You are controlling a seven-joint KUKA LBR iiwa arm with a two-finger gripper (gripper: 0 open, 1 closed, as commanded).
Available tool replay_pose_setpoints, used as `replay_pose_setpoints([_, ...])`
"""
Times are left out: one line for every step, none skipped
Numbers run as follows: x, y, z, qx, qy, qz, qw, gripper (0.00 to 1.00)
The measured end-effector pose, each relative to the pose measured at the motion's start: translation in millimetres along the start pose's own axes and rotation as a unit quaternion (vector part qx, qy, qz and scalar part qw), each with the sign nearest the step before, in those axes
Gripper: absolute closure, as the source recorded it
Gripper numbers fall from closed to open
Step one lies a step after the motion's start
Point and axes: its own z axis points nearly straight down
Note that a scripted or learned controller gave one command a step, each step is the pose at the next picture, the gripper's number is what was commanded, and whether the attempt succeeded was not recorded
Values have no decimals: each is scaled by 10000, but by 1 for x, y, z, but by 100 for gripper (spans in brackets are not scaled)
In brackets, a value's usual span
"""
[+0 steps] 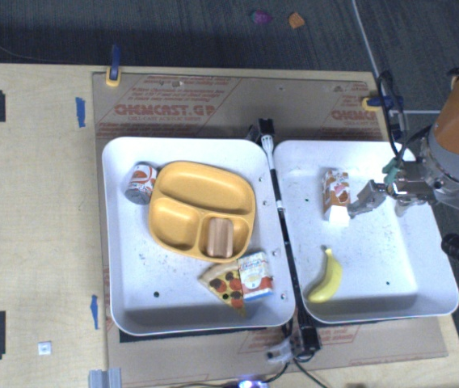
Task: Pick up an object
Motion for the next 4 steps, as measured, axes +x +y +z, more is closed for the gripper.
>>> replay_pose_setpoints([-39, -28, 112, -3, -2, 6, 10000, 0])
replay_pose_setpoints([-6, -30, 166, -13, -5, 5, 10000, 0])
replay_pose_setpoints([-6, -29, 157, -35, -13, 8, 10000, 100])
replay_pose_setpoints([67, 6, 75, -13, 2, -6, 10000, 100])
